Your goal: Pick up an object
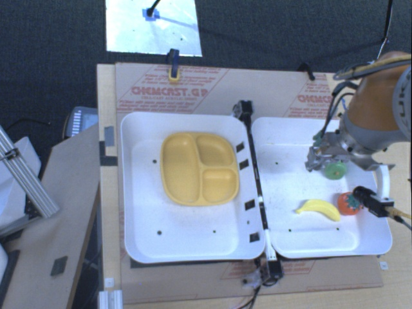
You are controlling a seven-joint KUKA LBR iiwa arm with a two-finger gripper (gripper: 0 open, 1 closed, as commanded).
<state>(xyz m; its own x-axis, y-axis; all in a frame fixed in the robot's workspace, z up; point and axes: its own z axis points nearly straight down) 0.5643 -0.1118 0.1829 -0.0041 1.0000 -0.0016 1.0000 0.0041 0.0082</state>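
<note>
Starting at the counter's (pixel 335 277) near edge, you see two shallow white bins side by side on a cardboard sheet. In the right bin (pixel 302 242), near its front right corner, a yellow banana (pixel 318 208) lies on the floor of the bin. Just beside it, toward the bin's right wall, sits a small orange-red object (pixel 348 202) with a black part of the arm's hardware partly over it — what it is, you cannot tell. Farther back in the same bin, a round green object (pixel 335 169) shows directly under the tool (pixel 320 158), which hangs low over the bin's right half. Whether the tool is spread or pressed together, you cannot tell from here, nor whether it touches the green object. The left bin (pixel 138 237) holds a yellow divided plate (pixel 198 168) at its middle. At the counter's far edge — a yellow clamp (pixel 174 66) grips the cardboard.
</note>
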